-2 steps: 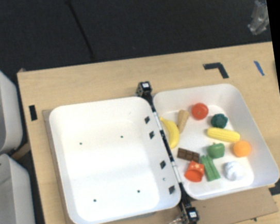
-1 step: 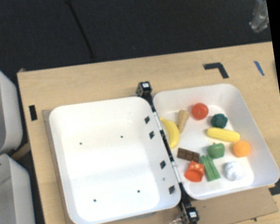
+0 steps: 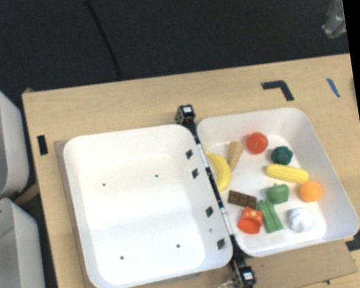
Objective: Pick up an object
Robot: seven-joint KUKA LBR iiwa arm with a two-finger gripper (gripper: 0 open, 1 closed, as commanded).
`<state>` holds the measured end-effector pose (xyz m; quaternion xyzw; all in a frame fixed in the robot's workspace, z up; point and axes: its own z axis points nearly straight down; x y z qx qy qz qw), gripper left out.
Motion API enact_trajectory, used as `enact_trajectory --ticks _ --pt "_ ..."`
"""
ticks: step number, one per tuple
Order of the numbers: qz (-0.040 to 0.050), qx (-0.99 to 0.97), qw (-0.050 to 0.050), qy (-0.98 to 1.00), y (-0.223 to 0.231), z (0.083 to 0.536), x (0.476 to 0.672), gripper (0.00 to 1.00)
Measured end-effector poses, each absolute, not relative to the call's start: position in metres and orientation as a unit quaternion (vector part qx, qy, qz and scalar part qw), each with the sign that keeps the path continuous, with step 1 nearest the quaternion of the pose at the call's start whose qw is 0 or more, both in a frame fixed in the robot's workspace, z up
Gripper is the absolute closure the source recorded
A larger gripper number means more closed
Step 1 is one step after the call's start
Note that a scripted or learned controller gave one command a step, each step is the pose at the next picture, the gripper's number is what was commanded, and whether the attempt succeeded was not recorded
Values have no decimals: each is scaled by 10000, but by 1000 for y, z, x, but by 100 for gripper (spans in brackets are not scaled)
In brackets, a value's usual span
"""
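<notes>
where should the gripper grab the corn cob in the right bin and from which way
Judging by its pose, take the corn cob across its middle, coming straight down from above. It lies flat, its long axis running from upper left to lower right, so the fingers should close across the narrow width. There is bare bin floor on both long sides, though the green pepper sits close below it.

Bright, even overhead light; slightly soft focus.

1 fixed camera looks down at a slant from above the tan wooden table, framing both shallow white plastic bins whole
</notes>
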<state>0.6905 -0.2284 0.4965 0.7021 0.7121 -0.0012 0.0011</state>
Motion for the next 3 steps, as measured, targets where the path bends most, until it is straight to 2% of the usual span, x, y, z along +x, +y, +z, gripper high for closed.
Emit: enact_trajectory --ticks 3 --pt "-10 7006 13 7136 -228 512 691 100"
